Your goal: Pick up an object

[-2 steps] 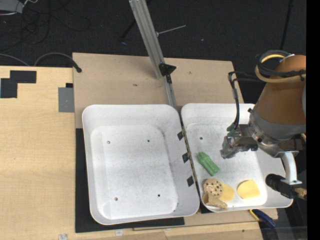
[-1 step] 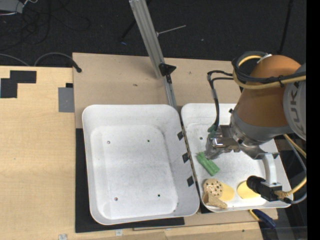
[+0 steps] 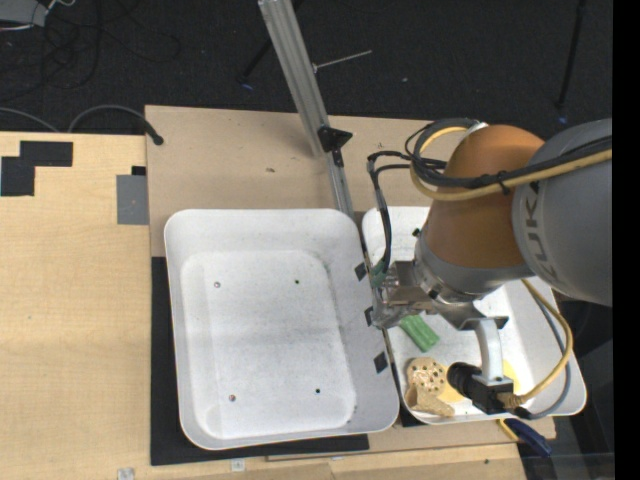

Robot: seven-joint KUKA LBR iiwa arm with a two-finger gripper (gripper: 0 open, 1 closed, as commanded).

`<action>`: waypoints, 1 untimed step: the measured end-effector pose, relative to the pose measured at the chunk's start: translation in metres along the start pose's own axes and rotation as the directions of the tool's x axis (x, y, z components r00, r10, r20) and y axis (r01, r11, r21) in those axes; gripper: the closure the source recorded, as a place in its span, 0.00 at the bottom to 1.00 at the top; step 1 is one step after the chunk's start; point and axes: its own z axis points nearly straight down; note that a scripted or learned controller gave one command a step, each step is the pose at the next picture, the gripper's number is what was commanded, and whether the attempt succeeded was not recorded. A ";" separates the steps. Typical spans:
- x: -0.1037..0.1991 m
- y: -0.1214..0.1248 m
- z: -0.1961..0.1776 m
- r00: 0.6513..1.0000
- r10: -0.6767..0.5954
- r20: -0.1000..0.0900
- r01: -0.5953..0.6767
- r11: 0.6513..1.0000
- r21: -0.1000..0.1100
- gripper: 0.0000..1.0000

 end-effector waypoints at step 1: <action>0.055 0.001 0.015 1.000 -0.001 0.000 0.001 1.000 0.001 1.00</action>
